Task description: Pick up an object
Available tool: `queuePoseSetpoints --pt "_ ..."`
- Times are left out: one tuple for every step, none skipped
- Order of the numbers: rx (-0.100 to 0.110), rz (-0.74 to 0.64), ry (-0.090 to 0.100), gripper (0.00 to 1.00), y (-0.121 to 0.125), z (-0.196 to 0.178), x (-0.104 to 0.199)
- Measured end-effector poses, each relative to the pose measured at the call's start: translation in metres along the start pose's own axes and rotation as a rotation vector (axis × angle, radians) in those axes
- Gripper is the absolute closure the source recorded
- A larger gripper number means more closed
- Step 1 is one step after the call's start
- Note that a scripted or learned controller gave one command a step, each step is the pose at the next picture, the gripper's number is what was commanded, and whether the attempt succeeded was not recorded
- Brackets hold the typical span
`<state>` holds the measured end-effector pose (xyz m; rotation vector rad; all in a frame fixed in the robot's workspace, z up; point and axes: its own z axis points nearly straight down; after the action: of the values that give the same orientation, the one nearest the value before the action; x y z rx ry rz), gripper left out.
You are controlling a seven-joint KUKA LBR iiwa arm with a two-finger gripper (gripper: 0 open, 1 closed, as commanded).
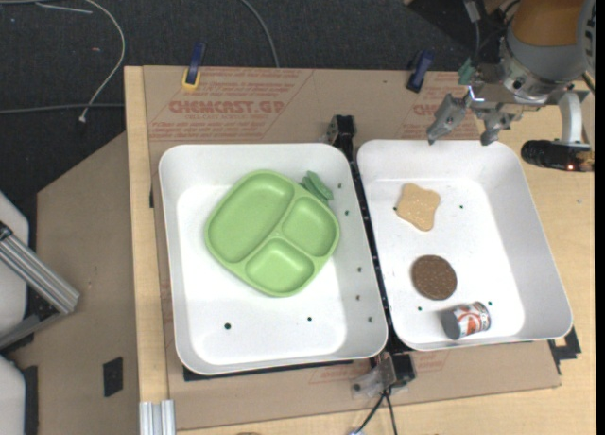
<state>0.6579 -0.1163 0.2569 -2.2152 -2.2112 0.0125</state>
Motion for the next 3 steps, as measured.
queuePoseSetpoints --pt "-0.013 -0.002 -0.002 0.0 0.002 -0.008 0.0" --pt "-0.008 -0.003 -0.001 0.0 0.002 0.036 0.006" --pt "-0.012 -0.003 -0.002 0.0 0.008 0.092 0.013"
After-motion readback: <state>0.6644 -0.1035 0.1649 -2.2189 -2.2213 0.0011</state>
